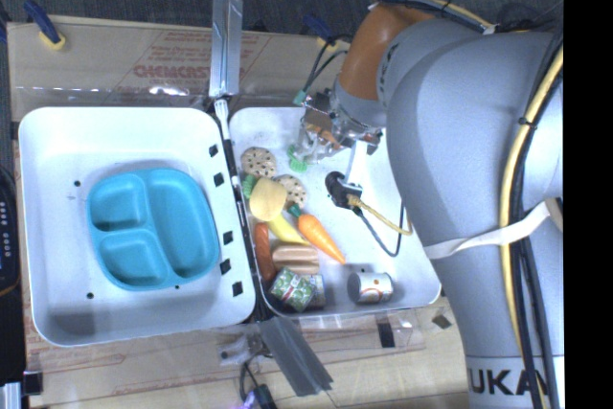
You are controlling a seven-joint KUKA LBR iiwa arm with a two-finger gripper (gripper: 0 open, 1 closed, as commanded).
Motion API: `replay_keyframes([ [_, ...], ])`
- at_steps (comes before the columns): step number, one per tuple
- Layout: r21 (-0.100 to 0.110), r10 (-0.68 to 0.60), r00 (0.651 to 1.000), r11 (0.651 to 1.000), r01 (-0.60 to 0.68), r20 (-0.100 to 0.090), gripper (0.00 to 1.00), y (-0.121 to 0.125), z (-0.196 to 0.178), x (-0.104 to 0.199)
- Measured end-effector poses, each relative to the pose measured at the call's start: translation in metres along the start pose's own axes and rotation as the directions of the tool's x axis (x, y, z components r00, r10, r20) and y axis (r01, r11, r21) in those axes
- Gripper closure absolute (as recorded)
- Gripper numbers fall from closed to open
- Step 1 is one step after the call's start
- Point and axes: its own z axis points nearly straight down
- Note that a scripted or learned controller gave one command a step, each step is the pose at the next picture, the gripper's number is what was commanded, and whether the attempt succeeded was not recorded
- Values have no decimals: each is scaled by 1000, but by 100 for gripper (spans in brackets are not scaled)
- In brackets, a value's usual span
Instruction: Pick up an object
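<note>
The grey arm (469, 110) covers the 3 o'clock side of the right bin (266, 124). The gripper (308, 147) is a small pale blur against the white floor, so I cannot tell whether it is released or clenched. The nearest thing to it is a round tan cookie (257, 161) with dark chips, lying flat by the bin's 9 o'clock wall. It sits near the gripper, at about its 9 o'clock, apart from it. A second cookie (292, 192) lies between the gripper's 6 and 7 o'clock.
</note>
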Motion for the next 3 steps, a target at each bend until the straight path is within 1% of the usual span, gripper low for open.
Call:
replay_keyframes([
  [1, 0, -93, 996, 996, 93, 1, 100, 0, -119, -20],
  [2, 9, -94, 996, 996, 94, 2, 0, -2, -115, -20],
  [3, 3, -93, 996, 996, 93, 0, 0, -55, 0, -53],
])
